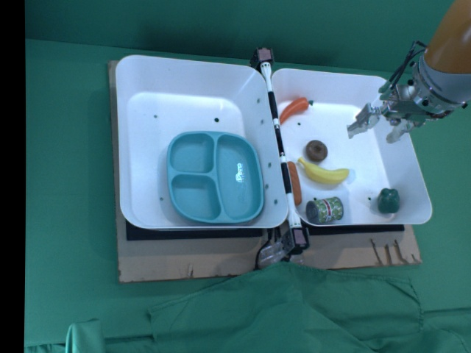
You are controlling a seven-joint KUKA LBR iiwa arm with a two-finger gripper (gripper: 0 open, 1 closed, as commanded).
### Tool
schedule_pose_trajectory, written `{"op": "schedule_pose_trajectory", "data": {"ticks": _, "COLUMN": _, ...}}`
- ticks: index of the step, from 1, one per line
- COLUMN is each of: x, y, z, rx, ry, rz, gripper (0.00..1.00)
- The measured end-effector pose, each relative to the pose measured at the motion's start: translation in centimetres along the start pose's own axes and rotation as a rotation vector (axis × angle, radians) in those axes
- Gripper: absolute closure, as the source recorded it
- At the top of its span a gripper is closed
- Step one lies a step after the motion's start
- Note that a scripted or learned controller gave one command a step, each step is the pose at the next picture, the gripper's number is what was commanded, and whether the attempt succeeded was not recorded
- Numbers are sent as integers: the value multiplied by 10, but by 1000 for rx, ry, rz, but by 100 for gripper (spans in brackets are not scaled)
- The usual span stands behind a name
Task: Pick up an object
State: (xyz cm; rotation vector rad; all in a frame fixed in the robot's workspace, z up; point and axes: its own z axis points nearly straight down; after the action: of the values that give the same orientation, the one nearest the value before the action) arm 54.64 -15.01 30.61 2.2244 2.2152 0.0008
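Observation:
My gripper [378,126] hangs over the far right part of the right bin [412,169], open, with nothing between its fingers. Below it and to the left lie a brown doughnut [316,150] and a yellow banana [324,173]. An orange carrot [294,109] rests near the bin's far left corner. A sausage [295,182] lies along the left wall. A small tin can [326,209] lies on its side near the front edge, and a green pepper [388,200] sits in the front right corner.
The left bin [140,109] holds a teal divided plate [215,176]. A black-and-white bar [276,131] runs along the divide between the bins. Green cloth [280,307] is bunched in front of the bench.

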Motion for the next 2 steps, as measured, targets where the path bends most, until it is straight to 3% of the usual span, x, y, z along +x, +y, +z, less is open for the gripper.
{"op": "schedule_pose_trajectory", "data": {"ticks": 1, "x": 32, "y": -24, "z": 99, "rx": -14, "ry": -2, "rz": 1, "gripper": 0}}
{"op": "schedule_pose_trajectory", "data": {"ticks": 2, "x": 43, "y": -75, "z": 121, "rx": -19, "ry": -4, "rz": -1, "gripper": 0}}
